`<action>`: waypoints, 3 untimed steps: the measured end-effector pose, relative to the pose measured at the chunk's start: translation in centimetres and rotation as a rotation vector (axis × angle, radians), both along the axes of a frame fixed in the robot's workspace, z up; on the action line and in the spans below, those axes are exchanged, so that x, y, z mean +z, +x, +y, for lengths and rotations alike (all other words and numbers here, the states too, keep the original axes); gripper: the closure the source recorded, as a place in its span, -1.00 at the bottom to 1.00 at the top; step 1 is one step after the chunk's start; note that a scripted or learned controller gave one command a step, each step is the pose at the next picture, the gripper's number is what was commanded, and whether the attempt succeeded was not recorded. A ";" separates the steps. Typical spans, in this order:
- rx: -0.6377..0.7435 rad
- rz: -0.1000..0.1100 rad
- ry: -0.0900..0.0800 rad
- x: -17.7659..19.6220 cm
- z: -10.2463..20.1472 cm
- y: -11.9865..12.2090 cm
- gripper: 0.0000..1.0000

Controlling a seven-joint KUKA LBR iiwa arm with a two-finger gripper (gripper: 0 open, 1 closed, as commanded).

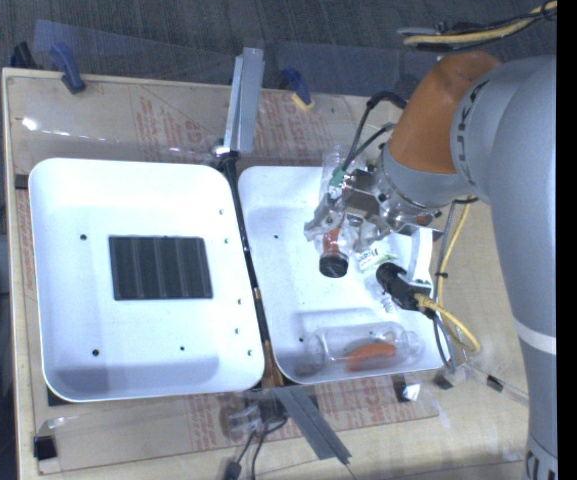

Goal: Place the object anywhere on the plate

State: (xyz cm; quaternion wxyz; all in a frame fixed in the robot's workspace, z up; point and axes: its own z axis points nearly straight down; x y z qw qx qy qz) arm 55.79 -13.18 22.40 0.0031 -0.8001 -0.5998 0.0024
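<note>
From my end I see one gripper (336, 240), hanging over the upper middle of the right bin (278, 268), and I cannot tell how far it is open. Its tip is a clutter of metal, clear plastic and wiring, with a dark round part at its lower end and a small reddish patch just above that. I can't make out what either one is. I see nothing that I could say it is pinching, and I can't judge whether it touches the bin floor or sits above it. By count there is one arm (508, 158), grey with its orange band (430, 118), coming in from the right. There are two white bins side by side, one dark ribbed plate (160, 267), and one bottle (363, 348). The plate lies flat near the middle of the left bin (68, 208), with bare white floor all around it. The bottle is clear with something orange inside. It lies on its side in the right bin, along the wall nearest the bottom of the view. It sits below the gripper in the picture and apart from it, with open white floor between the two. The bottle is in the other bin from the plate, with the two adjoining bin walls between them. A yellow cable (448, 318) loops down beside the right bin's outer edge.
</note>
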 end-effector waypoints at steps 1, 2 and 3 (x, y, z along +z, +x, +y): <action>0.171 -0.003 -0.001 4.8 -2.0 2.3 1.00; 0.305 0.000 0.001 3.0 5.2 1.8 1.00; 0.400 0.000 0.001 -2.3 11.5 0.4 1.00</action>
